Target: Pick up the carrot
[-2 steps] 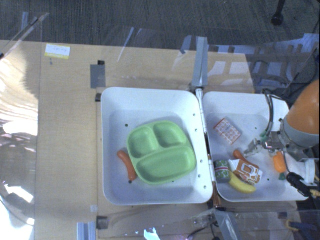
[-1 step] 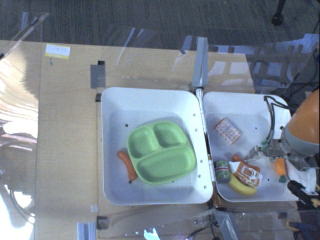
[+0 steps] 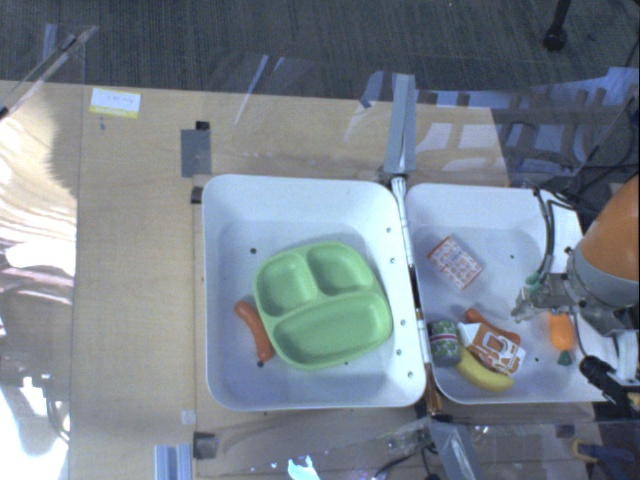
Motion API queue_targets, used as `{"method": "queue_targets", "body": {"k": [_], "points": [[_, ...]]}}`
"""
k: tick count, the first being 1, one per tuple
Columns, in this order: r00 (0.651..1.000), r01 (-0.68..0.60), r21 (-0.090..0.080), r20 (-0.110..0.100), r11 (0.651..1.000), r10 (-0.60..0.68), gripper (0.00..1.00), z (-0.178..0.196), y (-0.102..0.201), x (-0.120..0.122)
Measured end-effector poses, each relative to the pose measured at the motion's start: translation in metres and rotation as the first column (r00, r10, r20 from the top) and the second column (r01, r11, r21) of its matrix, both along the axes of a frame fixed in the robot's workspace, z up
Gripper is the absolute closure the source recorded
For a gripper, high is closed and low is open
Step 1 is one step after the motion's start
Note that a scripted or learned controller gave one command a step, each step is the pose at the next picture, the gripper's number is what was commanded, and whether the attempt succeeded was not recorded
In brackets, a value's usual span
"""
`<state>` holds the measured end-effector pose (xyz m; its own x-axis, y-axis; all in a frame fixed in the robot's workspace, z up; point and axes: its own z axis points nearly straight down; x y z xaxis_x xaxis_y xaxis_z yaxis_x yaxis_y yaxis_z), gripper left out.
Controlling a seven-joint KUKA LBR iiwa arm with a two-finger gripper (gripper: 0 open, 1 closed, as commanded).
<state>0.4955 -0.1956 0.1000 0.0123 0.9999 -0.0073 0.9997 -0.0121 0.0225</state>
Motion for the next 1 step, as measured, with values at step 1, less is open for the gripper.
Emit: {"method": "queue_targets", "body": {"k": [1], "points": [[0.949,0.316,0.008,-0.016,0.949,-0.315,1.0,0.1306,0.0545,-0.0065]]}}
